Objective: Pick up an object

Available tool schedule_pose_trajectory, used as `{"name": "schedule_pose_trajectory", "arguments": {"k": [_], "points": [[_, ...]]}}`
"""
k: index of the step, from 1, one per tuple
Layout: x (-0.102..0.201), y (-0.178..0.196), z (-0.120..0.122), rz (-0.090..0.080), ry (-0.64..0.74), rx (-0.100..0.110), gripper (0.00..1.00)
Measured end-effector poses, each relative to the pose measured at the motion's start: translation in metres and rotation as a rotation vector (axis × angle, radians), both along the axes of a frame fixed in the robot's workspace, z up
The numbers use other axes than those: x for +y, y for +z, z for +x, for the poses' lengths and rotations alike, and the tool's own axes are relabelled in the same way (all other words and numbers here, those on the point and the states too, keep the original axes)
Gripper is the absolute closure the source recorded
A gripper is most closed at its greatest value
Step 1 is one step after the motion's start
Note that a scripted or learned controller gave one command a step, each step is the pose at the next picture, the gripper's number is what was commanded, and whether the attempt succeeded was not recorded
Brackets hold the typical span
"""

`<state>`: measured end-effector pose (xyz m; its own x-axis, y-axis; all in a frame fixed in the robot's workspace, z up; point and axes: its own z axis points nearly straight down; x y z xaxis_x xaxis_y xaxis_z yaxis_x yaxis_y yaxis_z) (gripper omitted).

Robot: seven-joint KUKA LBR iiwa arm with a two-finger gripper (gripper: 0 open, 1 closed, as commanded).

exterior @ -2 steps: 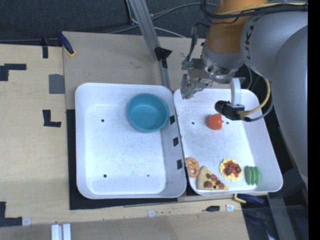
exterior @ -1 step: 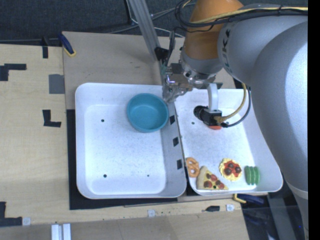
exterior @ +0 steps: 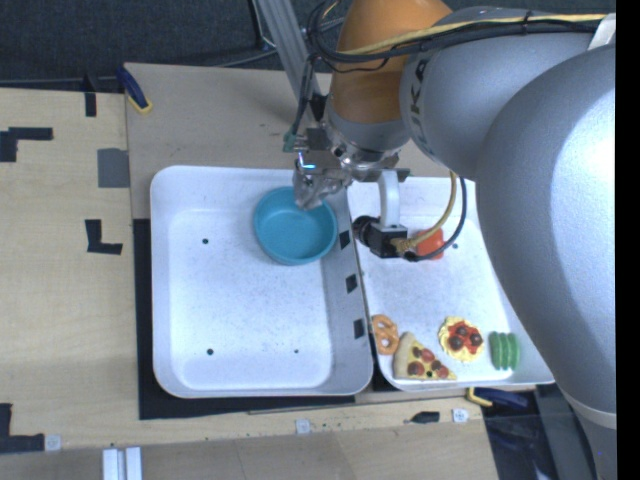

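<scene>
A round blue bowl (exterior: 294,232) sits in the upper right corner of the left white bin (exterior: 200,308), and its right edge reaches the divider between the bins. My gripper (exterior: 314,190) hangs directly over the bowl's far rim, at or just inside it. The wrist hides that part of the rim, so contact with the bowl cannot be judged.
The right bin (exterior: 430,298) holds a pretzel (exterior: 384,333), a pizza slice (exterior: 420,361), a small round pizza (exterior: 461,339) and a green piece (exterior: 503,349) along its near edge. A red-orange item (exterior: 432,242) lies near its top. The big grey arm covers the bin's right side.
</scene>
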<state>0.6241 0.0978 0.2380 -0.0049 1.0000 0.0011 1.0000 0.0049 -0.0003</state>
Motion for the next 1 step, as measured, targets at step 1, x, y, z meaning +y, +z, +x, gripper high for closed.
{"name": "schedule_pose_trajectory", "arguments": {"k": [1], "points": [[-0.0029, -0.0004, 0.0003, -0.001, -0.004, 0.001, 0.00]]}}
